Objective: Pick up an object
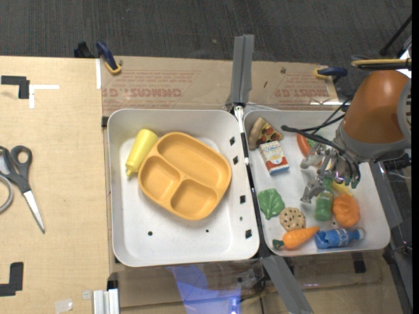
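The end effector hangs low in the right bin; whether it grasps anything cannot be told. A green toy block sits just below it, an orange ball beside.

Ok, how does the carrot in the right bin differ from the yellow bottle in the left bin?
The carrot is orange with a green end; the yellow bottle is plain yellow. The carrot looks smaller and tapers to a point, while the bottle is a thicker, rounder shape. The carrot lies among other toys; the bottle lies against the yellow tray. Both lie on their sides.
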Tool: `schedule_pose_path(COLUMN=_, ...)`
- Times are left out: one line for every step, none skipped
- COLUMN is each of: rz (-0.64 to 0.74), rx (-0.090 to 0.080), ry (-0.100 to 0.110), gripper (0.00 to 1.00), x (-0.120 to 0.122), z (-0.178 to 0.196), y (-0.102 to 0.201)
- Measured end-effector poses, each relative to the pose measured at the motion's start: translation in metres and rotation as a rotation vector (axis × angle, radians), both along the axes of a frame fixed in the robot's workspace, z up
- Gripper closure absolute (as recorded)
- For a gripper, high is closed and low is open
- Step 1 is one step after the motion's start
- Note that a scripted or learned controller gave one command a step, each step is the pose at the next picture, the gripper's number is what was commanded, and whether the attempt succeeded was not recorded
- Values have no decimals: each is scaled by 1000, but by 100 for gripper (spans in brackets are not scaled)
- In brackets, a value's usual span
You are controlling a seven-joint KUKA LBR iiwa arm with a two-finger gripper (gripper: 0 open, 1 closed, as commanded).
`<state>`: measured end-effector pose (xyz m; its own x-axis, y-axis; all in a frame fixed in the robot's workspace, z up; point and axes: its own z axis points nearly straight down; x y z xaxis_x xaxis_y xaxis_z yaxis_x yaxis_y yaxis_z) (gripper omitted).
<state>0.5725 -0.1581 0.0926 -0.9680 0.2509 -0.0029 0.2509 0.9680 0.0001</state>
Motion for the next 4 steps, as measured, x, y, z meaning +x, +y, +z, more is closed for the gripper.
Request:
schedule_pose_path(rz=37, rx=0, ry=1, gripper=0, x=-63, z=0, y=-28)
schedule_pose_path(rz=39, rx=1, ry=-4, gripper=100, x=-62, z=9, y=-28)
schedule_pose_path(rz=39, rx=0, ry=-3, gripper=0, x=-62, z=9, y=-28)
schedule_pose_path(rz=39, rx=-1, ry=-8, gripper=100, x=-60, z=19, y=-28)
